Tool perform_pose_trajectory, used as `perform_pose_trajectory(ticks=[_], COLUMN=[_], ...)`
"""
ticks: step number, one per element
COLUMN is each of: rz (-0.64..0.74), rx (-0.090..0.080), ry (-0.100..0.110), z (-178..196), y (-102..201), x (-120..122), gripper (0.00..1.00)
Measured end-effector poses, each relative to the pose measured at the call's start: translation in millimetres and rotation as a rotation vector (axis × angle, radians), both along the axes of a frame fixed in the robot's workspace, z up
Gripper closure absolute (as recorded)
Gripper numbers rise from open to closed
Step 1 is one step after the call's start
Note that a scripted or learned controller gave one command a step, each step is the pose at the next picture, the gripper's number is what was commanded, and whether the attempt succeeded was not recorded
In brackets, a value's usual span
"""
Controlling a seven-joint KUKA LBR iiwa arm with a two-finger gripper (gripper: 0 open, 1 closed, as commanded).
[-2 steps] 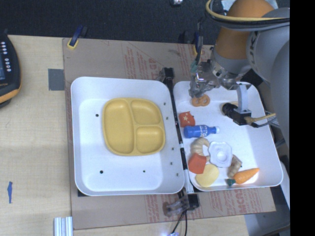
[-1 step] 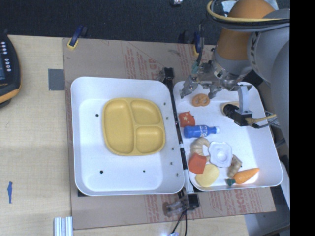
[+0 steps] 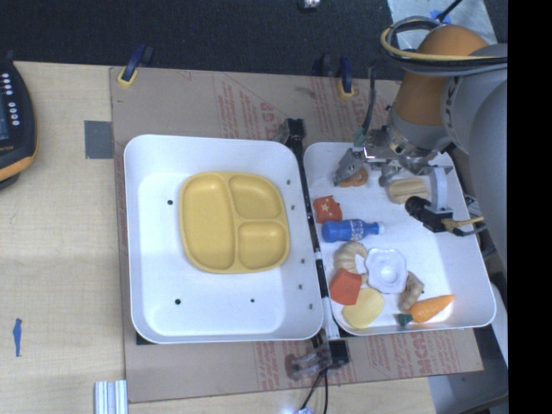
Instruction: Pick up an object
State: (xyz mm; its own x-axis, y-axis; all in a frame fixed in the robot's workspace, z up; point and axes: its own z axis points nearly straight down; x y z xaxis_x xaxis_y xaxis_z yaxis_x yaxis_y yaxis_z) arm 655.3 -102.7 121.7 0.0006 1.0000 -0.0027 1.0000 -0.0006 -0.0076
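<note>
Two bins: a left bin (image 3: 138, 231) and a right bin (image 3: 457, 261), both white and shallow, sit side by side on the bench.
Left bin contents: one yellow divided tray (image 3: 233, 222) lies roughly in its middle.
Right bin contents: a small brown item (image 3: 353, 178) sits at the far left corner and a beige block (image 3: 405, 189) just beside it. A red piece (image 3: 328, 208), a blue bottle (image 3: 349, 229), a white cup (image 3: 385, 268), a red block (image 3: 346, 286), a yellow disc (image 3: 365, 308) and a carrot (image 3: 430, 307) crowd the near half.
Arm: the grey arm (image 3: 431, 84) reaches in from the right, low over the far end of the right bin.
Gripper position: the gripper (image 3: 352, 164) hangs directly above the brown item, very close to it or touching.
Gripper state: released or clenched cannot be told from this angle, and no grasp shows.
Likely target: the brown item, judging by where the gripper hangs.
Step in hand: probably the final descent or the closing on the target, with nothing lifted yet.
Next move calls for: a firm close around the brown item, then a straight lift clear of the bin wall and the beige block.
Risk: the item sits tight in the corner, so it may be pushed against the wall instead of caught.
</note>
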Motion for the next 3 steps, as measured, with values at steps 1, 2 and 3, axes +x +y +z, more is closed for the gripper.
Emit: perform_pose_trajectory(ticks=[1, 2, 3], rz=[0.001, 0.009, 0.007], rx=[0.002, 0.004, 0.001], ry=[-0.001, -0.001, -0.009], z=[-31.4, -30.0, -3.7], y=[-41.0, 13.9, 0.2], x=[0.1, -19.9, 2.4], gripper=[0.00, 0.00, 0.00])
